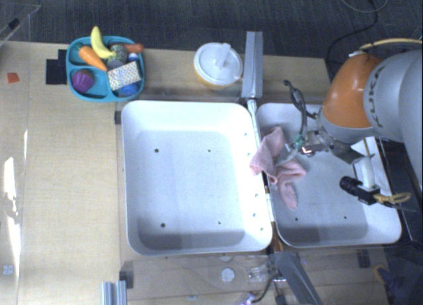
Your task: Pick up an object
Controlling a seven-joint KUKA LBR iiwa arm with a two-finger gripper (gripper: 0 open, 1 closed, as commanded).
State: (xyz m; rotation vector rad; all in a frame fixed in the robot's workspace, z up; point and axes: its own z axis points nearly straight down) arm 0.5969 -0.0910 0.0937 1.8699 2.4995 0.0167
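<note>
The gripper [295, 147] touches the pink cloth [277, 164] bunched just below it; its opening cannot be told.

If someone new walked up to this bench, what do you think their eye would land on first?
Probably the crumpled pink cloth at the left edge of the right white bin, with the gripper right at it. Next, the arm's bright orange band on the right, and the blue compartment tray of toy food at the bench's far left corner, beside a round white lidded container.
</note>
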